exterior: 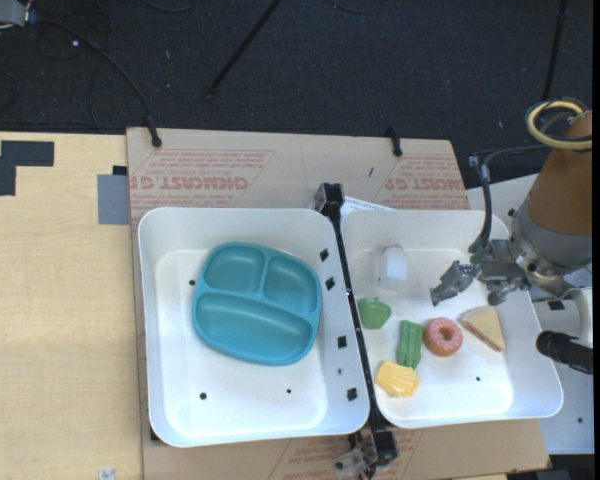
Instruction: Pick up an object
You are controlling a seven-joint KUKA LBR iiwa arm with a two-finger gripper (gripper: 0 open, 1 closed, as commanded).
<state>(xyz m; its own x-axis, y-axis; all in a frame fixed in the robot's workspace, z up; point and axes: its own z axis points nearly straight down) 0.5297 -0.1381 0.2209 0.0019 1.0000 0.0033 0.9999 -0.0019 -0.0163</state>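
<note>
The arm reaches in from the right edge of the frame and its gripper [467,281] hangs over the right bin [525,403], fingers spread apart with nothing between them, apparently poised to choose a target. The pickable things are clustered below it in the lower middle of that bin: a pink donut [443,336], a sandwich wedge [483,327] just right of it, a green pickle-like piece [410,343], a green lump [374,313], a yellow piece [397,378] and a white cup [393,264]. The left bin [170,408] holds a teal divided plate [257,302], lying flat, well apart from the claw.
</note>
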